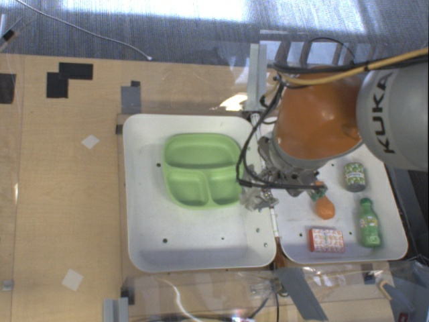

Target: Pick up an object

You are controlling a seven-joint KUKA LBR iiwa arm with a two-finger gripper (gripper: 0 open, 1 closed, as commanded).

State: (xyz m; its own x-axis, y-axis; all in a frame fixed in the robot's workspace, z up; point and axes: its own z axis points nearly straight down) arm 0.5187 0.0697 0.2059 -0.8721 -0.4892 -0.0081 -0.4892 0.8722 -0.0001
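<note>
A green divided tray (200,169) lies in the left white bin (154,240). In the right bin (395,243) I see an orange carrot-like piece (325,208), a green bottle (368,224), a small can with a green-patterned label (354,176) and a red and white box (326,239). The arm's orange band and grey wrist hang over the rim between the two bins. My gripper (258,198) points down at the tray's right edge, by the dividing rim. Nothing shows between its fingers.
A metal post (254,79) stands at the back between the bins. Cables run from the wrist down past the tray's right side. Black markers (67,79) lie on the wooden bench (60,200) to the left.
</note>
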